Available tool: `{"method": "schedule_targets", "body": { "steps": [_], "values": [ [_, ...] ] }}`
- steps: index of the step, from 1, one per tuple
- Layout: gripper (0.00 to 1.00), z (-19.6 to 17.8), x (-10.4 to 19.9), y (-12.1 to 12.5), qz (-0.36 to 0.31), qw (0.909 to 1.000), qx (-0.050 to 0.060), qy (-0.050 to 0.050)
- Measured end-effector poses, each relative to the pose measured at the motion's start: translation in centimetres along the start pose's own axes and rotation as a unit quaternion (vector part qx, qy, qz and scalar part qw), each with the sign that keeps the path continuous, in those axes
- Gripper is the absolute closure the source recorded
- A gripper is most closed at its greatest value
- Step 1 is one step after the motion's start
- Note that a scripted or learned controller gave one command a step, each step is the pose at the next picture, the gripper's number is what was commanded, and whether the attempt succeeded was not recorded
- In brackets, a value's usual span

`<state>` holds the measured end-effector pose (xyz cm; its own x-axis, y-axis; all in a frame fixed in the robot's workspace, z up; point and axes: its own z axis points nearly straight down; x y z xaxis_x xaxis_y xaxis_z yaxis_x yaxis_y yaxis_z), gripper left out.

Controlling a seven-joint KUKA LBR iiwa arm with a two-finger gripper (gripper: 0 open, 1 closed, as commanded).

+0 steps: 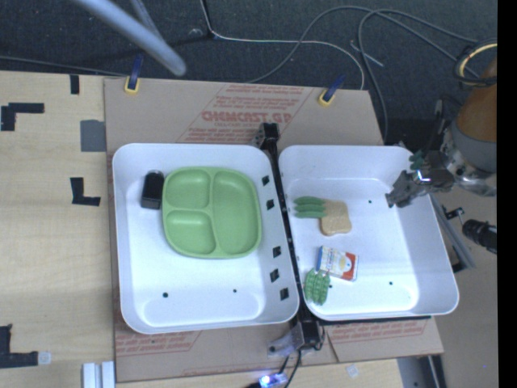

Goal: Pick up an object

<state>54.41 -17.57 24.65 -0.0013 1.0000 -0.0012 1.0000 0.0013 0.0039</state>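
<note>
The right bin (420, 241) holds a tan bread-like piece (335, 218) with a green ridged item (307, 208) touching its left side. Lower down lie a small white, red and blue packet (336, 263) and a green leafy item (317, 286). My gripper (404, 189) hovers at the right bin's upper right rim, well right of those objects. Nothing shows between its fingers.
The left bin (133, 241) carries a green divided plate (212, 212) and a small black block (152, 190) at its left. A black divider with clips (277, 217) runs between the bins. Cables (339, 31) lie on the dark floor behind the bench.
</note>
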Motion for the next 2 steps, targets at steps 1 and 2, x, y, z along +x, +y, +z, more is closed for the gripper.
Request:
{"method": "schedule_targets", "body": {
  "steps": [1,2],
  "values": [
    [1.00,-0.6,5.2,-1.0,-0.002,1.0000,0.002,0.001],
    [1.00,0.9,10.4,-1.1,-0.002,1.0000,0.003,0.001]
  ]
}}
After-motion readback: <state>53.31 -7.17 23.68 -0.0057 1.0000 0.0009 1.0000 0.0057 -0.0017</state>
